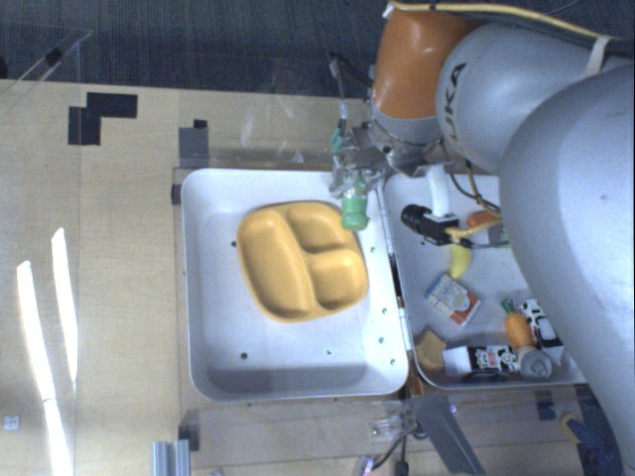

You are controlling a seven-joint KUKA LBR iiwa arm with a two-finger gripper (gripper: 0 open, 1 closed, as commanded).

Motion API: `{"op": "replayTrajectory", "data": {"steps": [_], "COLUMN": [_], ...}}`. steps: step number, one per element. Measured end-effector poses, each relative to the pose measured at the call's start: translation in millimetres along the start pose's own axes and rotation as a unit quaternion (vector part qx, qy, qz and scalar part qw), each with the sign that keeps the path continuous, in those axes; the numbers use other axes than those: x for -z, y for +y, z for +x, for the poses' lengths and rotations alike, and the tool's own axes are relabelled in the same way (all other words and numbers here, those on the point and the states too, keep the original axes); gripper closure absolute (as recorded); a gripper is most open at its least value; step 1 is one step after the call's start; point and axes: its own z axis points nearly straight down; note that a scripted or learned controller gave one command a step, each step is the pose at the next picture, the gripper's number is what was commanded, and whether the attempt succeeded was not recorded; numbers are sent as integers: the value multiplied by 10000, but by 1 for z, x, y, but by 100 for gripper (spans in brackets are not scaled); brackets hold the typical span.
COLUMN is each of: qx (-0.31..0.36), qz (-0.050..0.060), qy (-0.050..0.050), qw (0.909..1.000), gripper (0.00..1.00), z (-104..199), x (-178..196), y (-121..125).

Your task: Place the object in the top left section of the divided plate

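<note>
On the tabletop (99, 266) the left bin (213, 365) carries a yellow plate (298, 261) with three sections. Just at the plate's upper right edge hangs the end effector (353, 191), and a small green object (354, 212) sits between its fingers, so it seems pinched there, long axis about upright. From the object, the plate's top left section lies to the left and a little lower, so I judge the next move must carry it leftward over the plate. The right bin (422, 191) holds small packages and toy food; their labels are too small to read. On the arm (516, 107), part of the letters "KUKA" is readable.
</note>
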Motion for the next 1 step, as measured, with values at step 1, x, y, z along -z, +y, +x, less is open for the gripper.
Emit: {"op": "replayTrajectory", "data": {"steps": [1], "qx": [-4], "qz": [-3], "qy": [-1], "qw": [10000], "gripper": [0], "z": [0], "x": [0], "y": [0]}}
